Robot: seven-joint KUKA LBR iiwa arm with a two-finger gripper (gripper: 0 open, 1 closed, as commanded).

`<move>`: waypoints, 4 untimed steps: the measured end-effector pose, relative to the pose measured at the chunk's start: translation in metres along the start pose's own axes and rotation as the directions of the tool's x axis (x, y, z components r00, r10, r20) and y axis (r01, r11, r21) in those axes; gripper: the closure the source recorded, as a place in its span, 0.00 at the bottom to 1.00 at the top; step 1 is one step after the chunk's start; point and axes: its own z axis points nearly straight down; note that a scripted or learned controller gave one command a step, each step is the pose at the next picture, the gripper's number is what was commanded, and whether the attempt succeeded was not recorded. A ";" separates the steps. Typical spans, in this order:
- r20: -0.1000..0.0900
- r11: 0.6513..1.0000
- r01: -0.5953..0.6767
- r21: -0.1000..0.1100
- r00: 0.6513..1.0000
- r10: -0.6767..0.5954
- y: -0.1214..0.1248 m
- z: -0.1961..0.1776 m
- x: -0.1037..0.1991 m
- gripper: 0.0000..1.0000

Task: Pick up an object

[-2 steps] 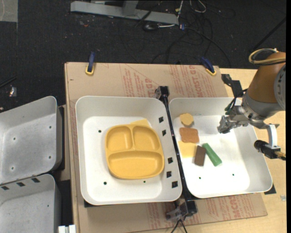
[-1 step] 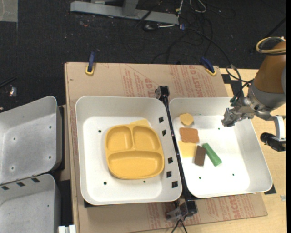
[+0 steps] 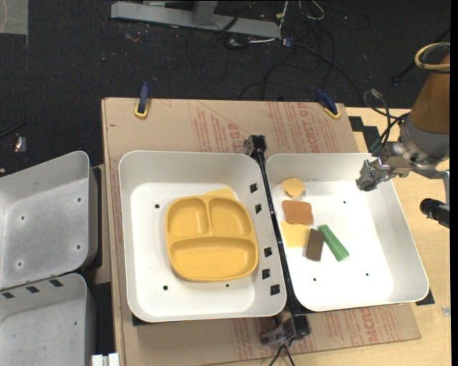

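Dark speckled carpet (image 3: 57,78) filled the upper part of the frame, with a grey metal bar (image 3: 193,18) and loose black cables (image 3: 300,50) lying along the top edge. At the far left, two spare white metal trays (image 3: 43,214) sat one below the other. A flat sheet of brown cardboard (image 3: 215,121) covered the bench, pinned at its top edge by a yellow-and-blue clamp (image 3: 142,104) and a second clamp (image 3: 328,104).

On the cardboard, the left shallow white bin (image 3: 143,286) held a yellow plastic divided plate (image 3: 212,238), lying flat near the bin's middle. A black clip strip (image 3: 268,221) ran down between the two bins.

The right shallow white bin (image 3: 386,279) carried a cluster of small things in its left half: a round pale-yellow piece (image 3: 293,187) uppermost, a reddish-brown rectangular block (image 3: 298,211) just below it, a flat pale-yellow square (image 3: 293,235) under that, then a dark brown bar (image 3: 315,244) and a green stick-shaped block (image 3: 333,242) leaning together at their upper ends.

At the upper right, the grey arm with its orange band (image 3: 433,107) reached in, and the two-finger gripper (image 3: 369,176) hung over the bin's upper right corner, well apart from the cluster. Nothing appeared between its fingers, though at this size I could not tell whether they were spread or closed.
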 end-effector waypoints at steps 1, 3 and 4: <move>-0.003 1.000 0.005 0.005 1.000 -0.005 -0.009 -0.014 0.054 1.00; -0.004 1.000 0.006 0.006 1.000 -0.006 -0.019 -0.032 0.157 1.00; -0.003 1.000 0.007 0.005 1.000 -0.007 -0.015 -0.038 0.209 1.00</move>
